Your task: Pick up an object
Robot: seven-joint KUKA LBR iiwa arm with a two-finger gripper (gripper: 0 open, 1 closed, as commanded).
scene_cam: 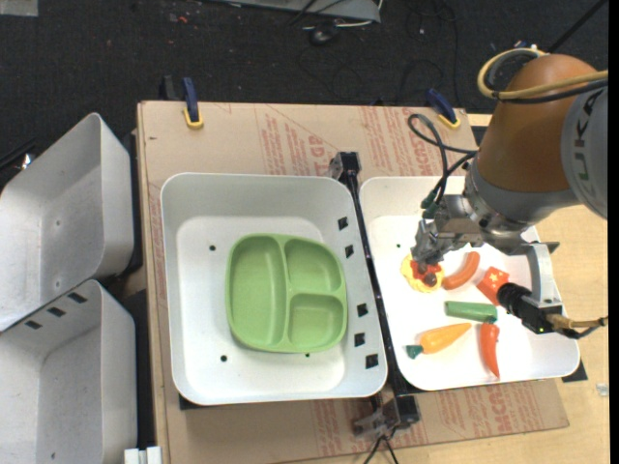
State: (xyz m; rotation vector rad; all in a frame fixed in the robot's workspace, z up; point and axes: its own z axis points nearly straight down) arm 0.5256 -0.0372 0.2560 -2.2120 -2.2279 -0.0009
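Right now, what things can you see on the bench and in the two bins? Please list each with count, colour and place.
bins: 2, white, side by side on the bench
plate: 1, green, three compartments, in the left bin
sausage: 1, orange-red, right bin
cucumber: 1, green, right bin
carrot: 1, orange, right bin
chili pepper: 1, red, right bin
yellow and red toy: 1, right bin, under the end effector
clamps: 2, blue and yellow, bench's far edge
end effector: 1, dark, over the right bin
arm: 1, grey and orange, from the right

one fixed camera looks down at a slant on the bench (290, 133) and both white bins (184, 196).
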